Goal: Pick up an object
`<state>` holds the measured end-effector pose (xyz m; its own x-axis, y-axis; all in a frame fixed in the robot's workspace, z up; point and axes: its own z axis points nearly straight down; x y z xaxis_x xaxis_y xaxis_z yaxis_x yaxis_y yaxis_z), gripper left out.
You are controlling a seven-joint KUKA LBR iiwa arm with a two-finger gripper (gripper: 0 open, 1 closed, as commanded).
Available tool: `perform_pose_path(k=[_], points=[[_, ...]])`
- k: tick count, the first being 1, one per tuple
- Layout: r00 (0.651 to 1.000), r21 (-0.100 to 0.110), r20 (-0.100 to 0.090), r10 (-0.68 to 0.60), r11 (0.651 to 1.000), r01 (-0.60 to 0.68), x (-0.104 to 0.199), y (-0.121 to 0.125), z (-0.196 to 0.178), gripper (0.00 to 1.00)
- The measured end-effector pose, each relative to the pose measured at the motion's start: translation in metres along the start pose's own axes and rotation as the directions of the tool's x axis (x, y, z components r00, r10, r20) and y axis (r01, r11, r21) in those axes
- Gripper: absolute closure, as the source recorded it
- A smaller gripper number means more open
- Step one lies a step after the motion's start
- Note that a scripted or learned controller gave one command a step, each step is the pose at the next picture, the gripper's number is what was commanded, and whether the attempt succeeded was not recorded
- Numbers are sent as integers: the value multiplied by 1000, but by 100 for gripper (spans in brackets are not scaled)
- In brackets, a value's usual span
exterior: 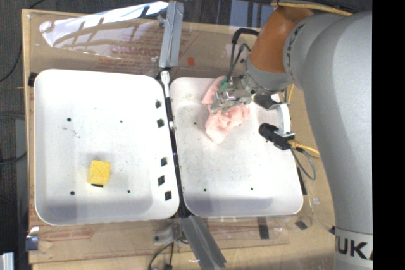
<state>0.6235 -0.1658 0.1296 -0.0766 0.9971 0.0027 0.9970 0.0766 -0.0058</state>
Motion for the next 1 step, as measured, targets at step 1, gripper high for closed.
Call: perform_pose_path(k=[1], points=[[935,9,-10,-354,935,354,-24,30,34,100]])
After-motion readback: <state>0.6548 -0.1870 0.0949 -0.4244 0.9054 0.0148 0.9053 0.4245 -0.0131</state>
